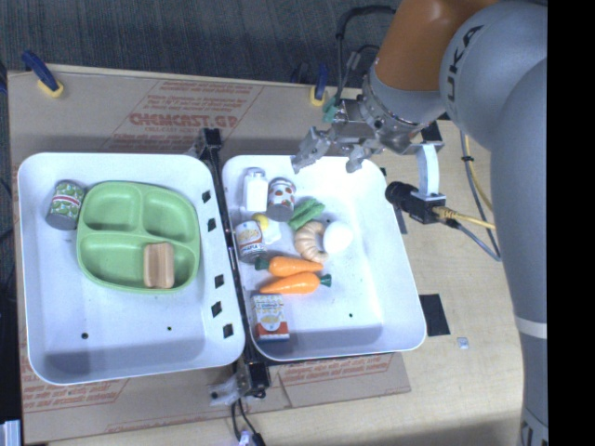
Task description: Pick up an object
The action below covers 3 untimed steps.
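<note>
The claw (327, 161) hangs at upper centre of the frame, over the far rim of the right bin (395, 277); its two fingers (305, 159) stand apart with nothing between them. Just below it, in that bin's left half, lies a huddle — a white bottle (255, 190), a can (281, 194), an egg (337, 238), two carrots (292, 275), a small carton (270, 321). At left, the other bin (46, 333) bears a green tray (139, 235) holding a brown block (159, 266); a tin (65, 203) sits beside it.

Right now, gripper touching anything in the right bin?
Apart. The camera view shows the gripper raised over the right bin's far rim, with bare white floor between it and the nearest can.
</note>
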Each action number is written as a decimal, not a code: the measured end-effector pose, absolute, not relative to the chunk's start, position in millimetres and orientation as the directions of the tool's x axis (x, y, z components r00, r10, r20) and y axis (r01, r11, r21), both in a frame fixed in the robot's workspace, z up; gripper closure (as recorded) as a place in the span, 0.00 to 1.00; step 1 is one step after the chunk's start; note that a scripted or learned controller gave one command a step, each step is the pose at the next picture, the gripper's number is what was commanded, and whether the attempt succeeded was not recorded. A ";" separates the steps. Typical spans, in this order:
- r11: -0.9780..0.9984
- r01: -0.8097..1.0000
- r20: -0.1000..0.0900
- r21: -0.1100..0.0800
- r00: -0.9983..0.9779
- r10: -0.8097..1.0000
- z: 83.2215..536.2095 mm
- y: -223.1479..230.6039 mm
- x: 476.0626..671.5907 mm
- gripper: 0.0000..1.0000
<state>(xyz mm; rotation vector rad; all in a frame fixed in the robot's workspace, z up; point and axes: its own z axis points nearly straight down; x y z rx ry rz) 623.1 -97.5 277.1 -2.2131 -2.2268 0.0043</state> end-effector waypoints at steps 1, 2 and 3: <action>0.008 1.000 -0.001 -0.004 -0.008 1.000 231.3 -53.7 560.6 0.00; 0.004 1.000 0.000 -0.001 -0.004 1.000 281.3 -94.7 476.6 0.00; 0.006 1.000 -0.001 -0.004 -0.006 1.000 200.5 -148.5 476.0 0.00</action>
